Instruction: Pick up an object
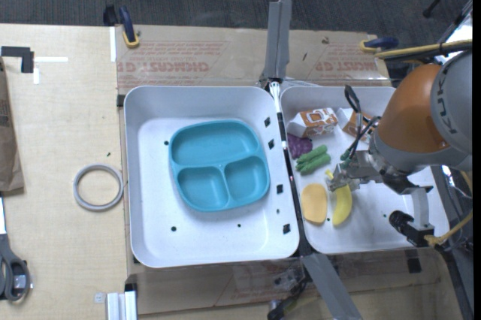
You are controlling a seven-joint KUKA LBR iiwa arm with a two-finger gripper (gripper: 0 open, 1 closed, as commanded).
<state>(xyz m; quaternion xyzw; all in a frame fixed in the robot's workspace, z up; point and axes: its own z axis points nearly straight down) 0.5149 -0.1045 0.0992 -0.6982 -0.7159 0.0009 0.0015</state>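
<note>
The right bin (376, 232) holds several toy foods. A yellow banana (342, 206) lies next to an orange-yellow oval piece (315, 203). Farther back are a green pea pod (313, 159), a purple bunch of grapes (299, 145) and a white and orange box (319, 120). My gripper (342, 178) hangs low over the banana's upper end, coming in from the right under the orange wrist band (409, 119). Part of another small orange item (353, 124) peeks out beside the arm.
The left bin (143, 161) carries a blue divided plate (219, 164). On the bench to the left lie a grey ring (98, 186), scissors (13, 275) and a brown bag (9, 138). A metal divider post (277, 40) stands between the bins at the back.
</note>
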